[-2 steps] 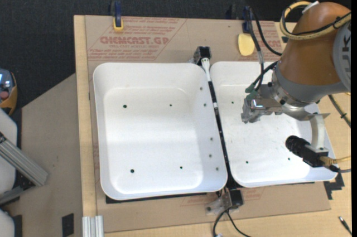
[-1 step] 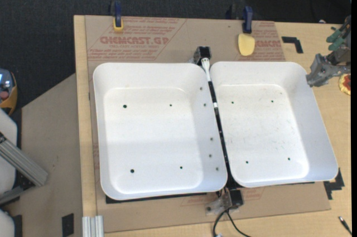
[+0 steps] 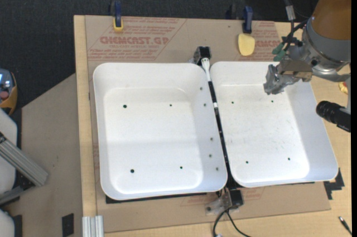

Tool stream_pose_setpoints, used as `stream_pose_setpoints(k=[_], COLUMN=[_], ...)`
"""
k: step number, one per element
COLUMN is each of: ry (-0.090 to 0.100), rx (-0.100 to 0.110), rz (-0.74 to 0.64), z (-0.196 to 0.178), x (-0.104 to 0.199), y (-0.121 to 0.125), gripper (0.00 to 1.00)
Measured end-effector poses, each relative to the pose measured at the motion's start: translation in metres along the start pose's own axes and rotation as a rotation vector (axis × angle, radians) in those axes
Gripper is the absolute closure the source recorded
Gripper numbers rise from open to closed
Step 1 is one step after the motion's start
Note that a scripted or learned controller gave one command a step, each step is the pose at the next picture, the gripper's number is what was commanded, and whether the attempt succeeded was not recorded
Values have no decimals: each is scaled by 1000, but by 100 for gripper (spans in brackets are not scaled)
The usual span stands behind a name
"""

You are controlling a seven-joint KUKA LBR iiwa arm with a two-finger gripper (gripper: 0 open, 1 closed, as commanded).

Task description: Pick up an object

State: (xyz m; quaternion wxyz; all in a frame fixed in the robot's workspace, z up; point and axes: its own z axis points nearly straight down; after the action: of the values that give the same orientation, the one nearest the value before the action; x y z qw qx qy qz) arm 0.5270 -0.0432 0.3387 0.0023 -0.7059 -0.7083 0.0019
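Observation:
My gripper (image 3: pixel 274 84) hangs on the grey arm with its orange band, over the far right part of the right white bin (image 3: pixel 262 135). It points down toward the bin floor near the back wall. I can make out no object between its tips. A small pale yellow object (image 3: pixel 246 44) lies on the cardboard board behind the right bin, outside it and to the left of the gripper.
The left white bin (image 3: pixel 150 135) sits beside the right one, with a black strip (image 3: pixel 215 113) along the seam. Blue clamps (image 3: pixel 116 14) (image 3: pixel 247 18) hold the board's far edge. A black cylinder (image 3: pixel 334 113) juts in at the right bin's right rim.

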Motion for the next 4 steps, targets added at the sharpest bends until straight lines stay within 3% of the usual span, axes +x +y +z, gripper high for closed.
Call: stream_pose_setpoints(k=[1, 2, 3, 4], ry=[-6, 2, -8, 1], rx=[-14, 5, -19, 0], rz=[9, 3, 6, 3], z=[-35, 68, -39, 32], x=[-89, -57, -126, -109], y=[35, 12, 56, 54], gripper=[100, 100, 100, 100])
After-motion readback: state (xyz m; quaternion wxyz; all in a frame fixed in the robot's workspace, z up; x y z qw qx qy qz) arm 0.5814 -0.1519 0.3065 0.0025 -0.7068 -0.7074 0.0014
